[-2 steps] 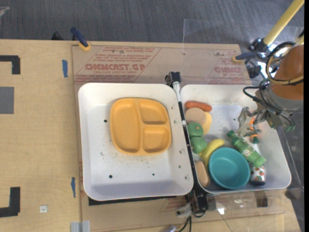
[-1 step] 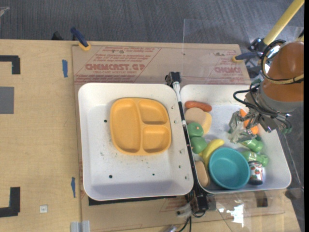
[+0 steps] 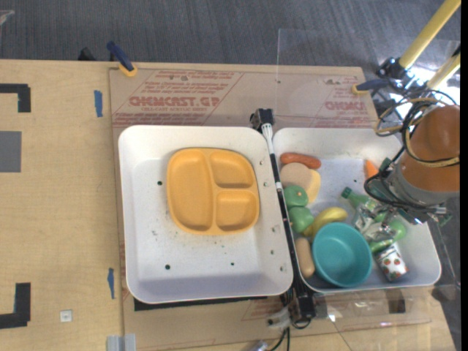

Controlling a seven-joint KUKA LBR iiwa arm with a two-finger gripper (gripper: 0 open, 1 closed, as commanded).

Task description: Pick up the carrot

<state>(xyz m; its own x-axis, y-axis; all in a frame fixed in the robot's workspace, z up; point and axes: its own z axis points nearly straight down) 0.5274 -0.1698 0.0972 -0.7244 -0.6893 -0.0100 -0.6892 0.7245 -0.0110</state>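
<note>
Carrot (image 3: 371, 168) lies against right bin's (image 3: 431, 258) back wall, just beside arm; gripper (image 3: 379, 221) nearer front among crowded toys, grip state unclear.

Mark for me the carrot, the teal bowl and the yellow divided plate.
carrot (image 3: 371, 168): camera view, on the orange tip showing at the right bin's far right, beside the arm.
teal bowl (image 3: 341, 254): camera view, on its inner floor.
yellow divided plate (image 3: 191, 189): camera view, on the floor of its large left compartment.
</note>
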